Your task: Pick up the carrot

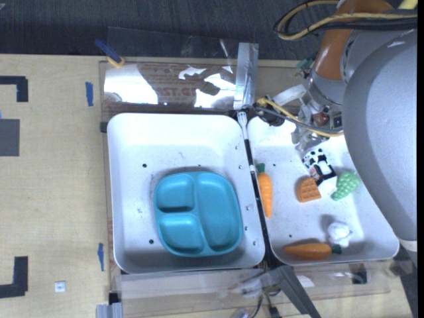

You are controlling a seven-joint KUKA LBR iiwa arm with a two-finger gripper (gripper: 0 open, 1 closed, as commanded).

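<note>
The carrot (265, 192) lies lengthwise against the right bin's (371, 244) left wall, clear of the other toys, so it looks reachable, while the gripper (306, 138) hangs over the bin's far end, its grasp impossible to tell.

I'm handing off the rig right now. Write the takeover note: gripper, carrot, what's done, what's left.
Gripper: over the back of the right bin, nothing seen held; finger state unclear.
Carrot: lying along the right bin's left wall, beside the divider. A second orange carrot-like piece lies at the front edge.
Also in that bin: cow toy, grapes, orange wedge. Blue tray sits in the left bin.
Done: nothing lifted.
Left: reach, grasp, lift carrot.
</note>
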